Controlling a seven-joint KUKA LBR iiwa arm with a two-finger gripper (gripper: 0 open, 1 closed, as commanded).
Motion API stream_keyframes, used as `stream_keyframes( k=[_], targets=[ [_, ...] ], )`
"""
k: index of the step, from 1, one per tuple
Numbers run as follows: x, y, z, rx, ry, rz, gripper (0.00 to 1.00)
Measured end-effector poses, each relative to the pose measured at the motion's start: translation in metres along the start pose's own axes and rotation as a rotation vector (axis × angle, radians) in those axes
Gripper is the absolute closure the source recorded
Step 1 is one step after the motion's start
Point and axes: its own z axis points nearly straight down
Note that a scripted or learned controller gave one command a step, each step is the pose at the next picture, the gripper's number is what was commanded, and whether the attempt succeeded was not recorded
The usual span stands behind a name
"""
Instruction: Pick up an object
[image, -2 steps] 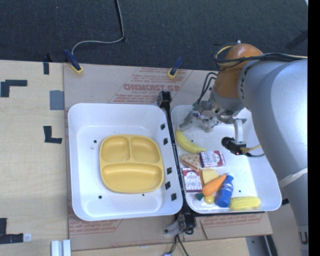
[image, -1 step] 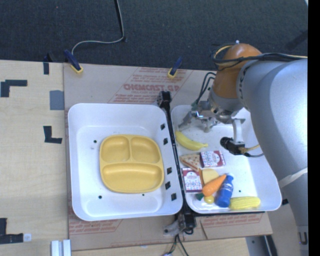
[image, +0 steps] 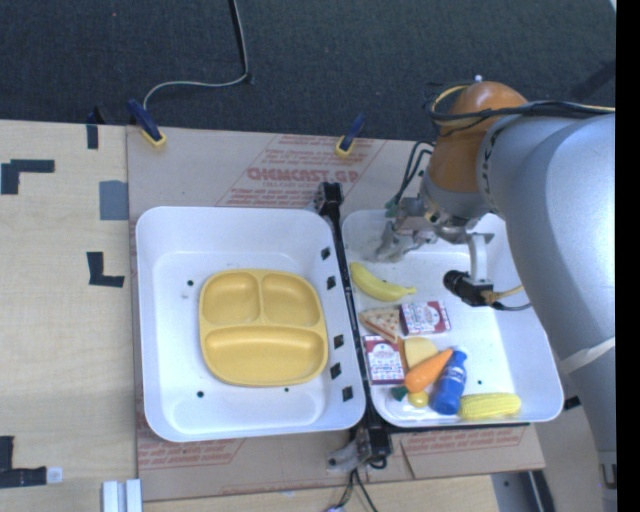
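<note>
— Yellow banana (image: 380, 284) lies in the right bin (image: 530, 350), near its upper left corner — long axis running from upper left down to lower right, its ends curling up.

— And the gripper (image: 392, 243)?

— It hangs just above the banana's upper end, low over the bin's back part. Whether it is released or clenched, I cannot tell.

— What else is in there?

— A carrot (image: 428, 369), a blue bottle (image: 450, 384) and a corn cob (image: 488, 405) sit near the front. The left bin (image: 165, 300) holds a yellow divided plate (image: 264, 327).
</note>
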Motion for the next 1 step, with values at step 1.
stream_keyframes(
  k=[1],
  targets=[
    [0.0000,0.0000,0.0000,0.000,0.000,0.000,0.00]
  ],
)
